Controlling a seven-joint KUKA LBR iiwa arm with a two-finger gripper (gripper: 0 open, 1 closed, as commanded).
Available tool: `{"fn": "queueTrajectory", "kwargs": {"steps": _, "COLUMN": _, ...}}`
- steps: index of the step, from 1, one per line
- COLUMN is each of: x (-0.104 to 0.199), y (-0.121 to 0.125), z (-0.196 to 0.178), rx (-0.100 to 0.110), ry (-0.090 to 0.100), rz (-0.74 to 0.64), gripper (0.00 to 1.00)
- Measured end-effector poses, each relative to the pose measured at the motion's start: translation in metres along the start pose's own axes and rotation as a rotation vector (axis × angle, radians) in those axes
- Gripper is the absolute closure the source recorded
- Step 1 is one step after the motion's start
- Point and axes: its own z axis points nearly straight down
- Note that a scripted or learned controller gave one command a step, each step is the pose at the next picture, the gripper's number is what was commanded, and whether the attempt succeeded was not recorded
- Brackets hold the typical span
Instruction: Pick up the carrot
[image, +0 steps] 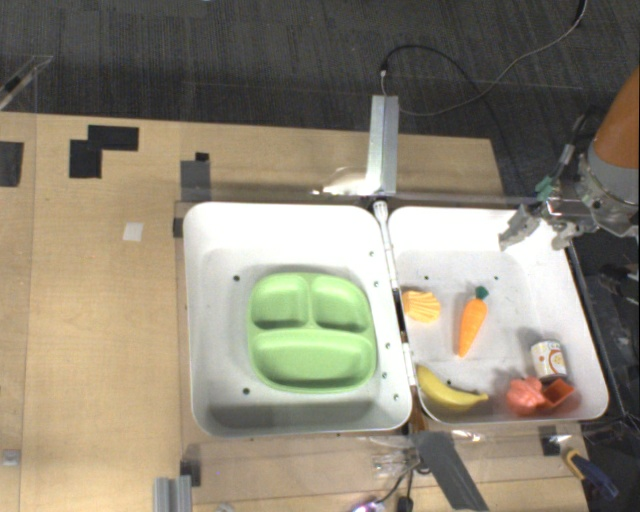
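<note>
Pincer (538, 229) spread wide, holding nothing, over right bin's (560, 270) far edge. Carrot (472, 322) lies below-left, well apart.

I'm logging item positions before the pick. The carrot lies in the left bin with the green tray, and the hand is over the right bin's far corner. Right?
Not quite. The camera view shows the carrot in the right bin, apart from the green tray, which sits in the left bin. The hand is over the right bin's far corner.

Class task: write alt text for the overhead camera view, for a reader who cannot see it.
An orange carrot lies in the right white bin with a banana and other toy foods, while the gripper hovers open over that bin's far right corner. The left bin holds a green divided plate.
</note>
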Motion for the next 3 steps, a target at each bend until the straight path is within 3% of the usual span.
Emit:
{"fn": "queueTrajectory", "kwargs": {"steps": 1, "x": 0.026, "y": -0.039, "z": 0.117, "rx": 0.003, "ry": 0.001, "rz": 0.038, "gripper": 0.0}}
{"fn": "queueTrajectory", "kwargs": {"steps": 2, "x": 0.054, "y": -0.065, "z": 0.138, "rx": -0.011, "ry": -0.004, "rz": -0.112, "gripper": 0.0}}
{"fn": "queueTrajectory", "kwargs": {"steps": 3, "x": 0.057, "y": -0.063, "z": 0.127, "rx": -0.016, "ry": 0.0, "rz": -0.113, "gripper": 1.0}}
